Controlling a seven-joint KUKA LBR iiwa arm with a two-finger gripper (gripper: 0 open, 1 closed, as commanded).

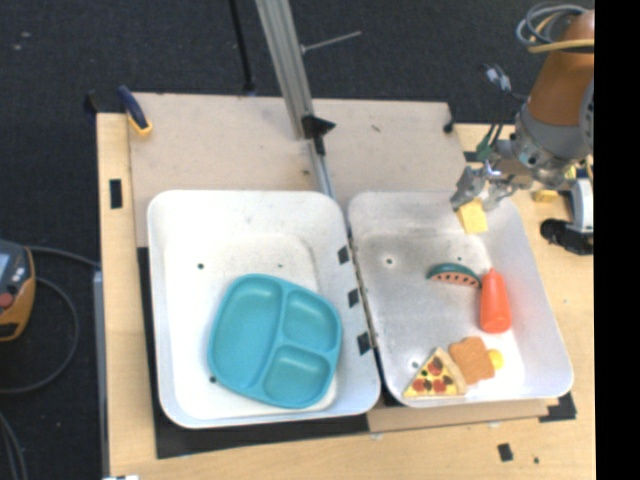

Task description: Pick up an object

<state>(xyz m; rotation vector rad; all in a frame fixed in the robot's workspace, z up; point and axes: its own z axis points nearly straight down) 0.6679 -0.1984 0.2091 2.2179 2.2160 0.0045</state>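
- We see the grey arm with its orange band [562, 33] coming in from the upper right of the frame, its wrist hanging over the upper right corner of the right-hand shallow white bin [400, 223].
- The two-finger gripper [478, 190] sits at that bin's upper edge, with a small yellow block [474, 218] directly under its tip.
- The block touches or nearly touches the gripper's tip, but we cannot tell whether it is pinched or merely lying on the bin floor below; the hand's opening is too small and blurred to read.
- We therefore judge the pick as under way and not proven: the arm is at an object, yet nothing shows that object lifted clear of the bin.
- The other candidates lie untouched lower in the same bin: a green and red watermelon slice toy [456, 274] near the middle, an orange carrot-like cone [494, 301] just right of it, a brown biscuit-shaped toy [471, 359] below, and a pizza wedge toy [435, 377] at the lower edge.
- The left-hand white bin [180, 228] bears a teal plastic divided plate [275, 340], well apart from the arm.
- What is left, in our view: a confirmed grip and a lift of the yellow block.
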